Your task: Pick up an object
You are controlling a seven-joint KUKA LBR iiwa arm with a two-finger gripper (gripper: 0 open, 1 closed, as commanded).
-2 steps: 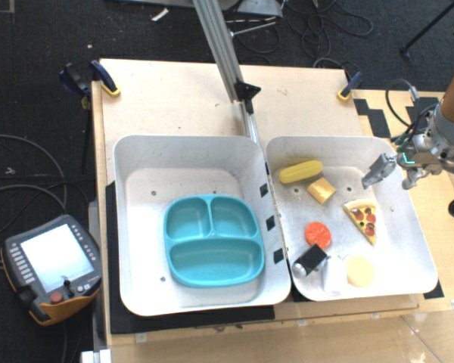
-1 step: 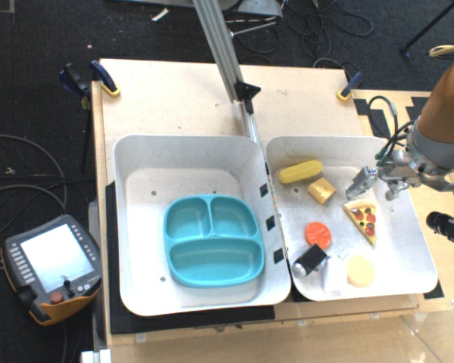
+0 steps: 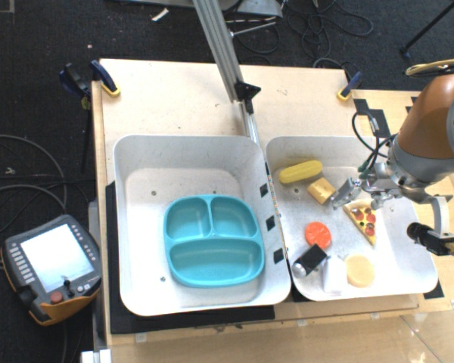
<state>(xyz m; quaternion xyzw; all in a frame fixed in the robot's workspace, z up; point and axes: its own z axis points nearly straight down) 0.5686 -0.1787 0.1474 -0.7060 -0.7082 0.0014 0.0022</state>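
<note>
The right bin [image 3: 416, 259] holds several small objects. A yellow oblong piece [image 3: 300, 172] lies at its back, with a tan block [image 3: 320, 190] just in front of it. A toy pizza slice [image 3: 362, 219] lies mid-bin, a red round piece [image 3: 318, 234] to its left. A black block [image 3: 310, 260], a white piece [image 3: 334, 276] and a pale yellow disc [image 3: 359, 271] sit near the front wall. My gripper [image 3: 358, 193] hovers over the bin between the tan block and the pizza slice, open, nothing between its fingers.
The left bin [image 3: 136, 203] holds a teal divided plate [image 3: 212, 240]. A metal pole [image 3: 219, 36] slants in from the back to the wall between the bins. The arm's grey body [image 3: 431, 134] covers the right bin's far right corner. A teach pendant [image 3: 49, 267] lies left of the bench.
</note>
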